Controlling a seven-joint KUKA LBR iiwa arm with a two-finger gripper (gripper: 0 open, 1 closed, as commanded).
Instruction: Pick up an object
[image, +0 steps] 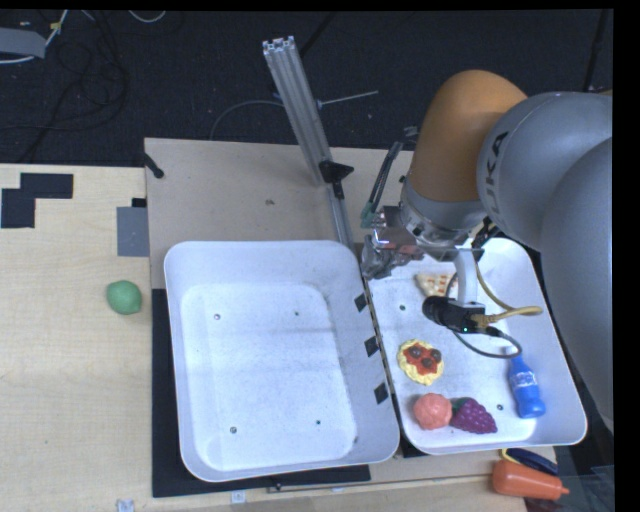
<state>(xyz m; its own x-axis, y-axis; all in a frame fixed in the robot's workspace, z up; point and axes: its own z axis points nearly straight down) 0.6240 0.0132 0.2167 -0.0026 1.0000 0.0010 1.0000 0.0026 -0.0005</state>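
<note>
My gripper (383, 254) hangs low over the far left corner of the right bin (560, 425), close to the divider between the bins. A small pizza slice (434, 283) lies just right of it. Further toward the front lie a yellow round tart with red topping (421, 361), a pink ball (432, 411), a bunch of purple grapes (473, 416) and a blue bottle (525, 388). Nothing shows between the gripper and the bin floor. The grey arm with its orange band covers the bin's far right part.
The left bin (178, 262) stands beside the right one. A green ball (124, 297) rests on the bench to the left of it. An orange carrot-like object (528, 481) lies outside the right bin's front edge. A metal rail (305, 110) slants up behind the bins.
</note>
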